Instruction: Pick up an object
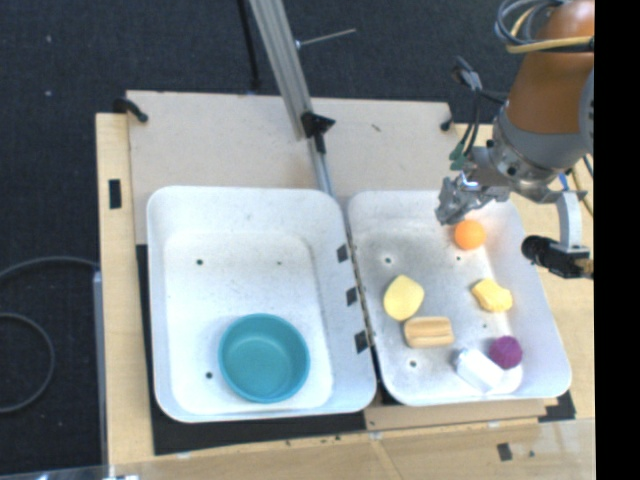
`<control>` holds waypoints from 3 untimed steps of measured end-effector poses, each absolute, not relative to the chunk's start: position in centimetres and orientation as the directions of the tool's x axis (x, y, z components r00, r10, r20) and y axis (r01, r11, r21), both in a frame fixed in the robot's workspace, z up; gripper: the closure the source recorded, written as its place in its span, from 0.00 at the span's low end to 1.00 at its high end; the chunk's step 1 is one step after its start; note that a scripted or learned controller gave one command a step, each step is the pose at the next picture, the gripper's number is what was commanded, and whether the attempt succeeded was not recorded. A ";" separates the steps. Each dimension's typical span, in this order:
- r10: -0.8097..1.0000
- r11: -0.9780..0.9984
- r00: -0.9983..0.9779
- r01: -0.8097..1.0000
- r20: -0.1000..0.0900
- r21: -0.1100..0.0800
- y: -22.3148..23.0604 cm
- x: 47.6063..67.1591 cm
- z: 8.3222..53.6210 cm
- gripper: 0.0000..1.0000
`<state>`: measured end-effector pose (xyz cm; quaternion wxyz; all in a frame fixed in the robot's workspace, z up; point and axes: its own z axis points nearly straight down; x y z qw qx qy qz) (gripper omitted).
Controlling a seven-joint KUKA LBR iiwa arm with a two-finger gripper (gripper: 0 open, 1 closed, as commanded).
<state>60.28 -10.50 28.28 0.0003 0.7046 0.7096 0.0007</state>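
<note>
We see the gripper (458,206) low over the far part of the right shallow white bin (400,218), just above and left of the small orange ball (469,234); we cannot tell whether it grasps anything. The ball lies near the bin's far right wall. Nearer sit a pale yellow rounded lump (403,297), a tan block (428,331), a small yellow piece (492,295), a purple ball (505,351) and a white piece (479,368). The left bin (200,218) carries a teal bowl (264,356), with bare floor beyond it.

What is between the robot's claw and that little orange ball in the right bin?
Nothing visible. The gripper hangs just above and left of the orange ball at the far side of the right bin; the other items lie nearer the camera.
</note>
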 end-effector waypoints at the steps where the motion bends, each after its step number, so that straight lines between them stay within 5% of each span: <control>1: 1.000 0.007 -0.007 1.000 0.001 0.001 -5.9 59.8 28.2 1.00; 3: 1.000 0.008 -0.008 1.000 0.001 -0.002 4.8 58.4 25.8 1.00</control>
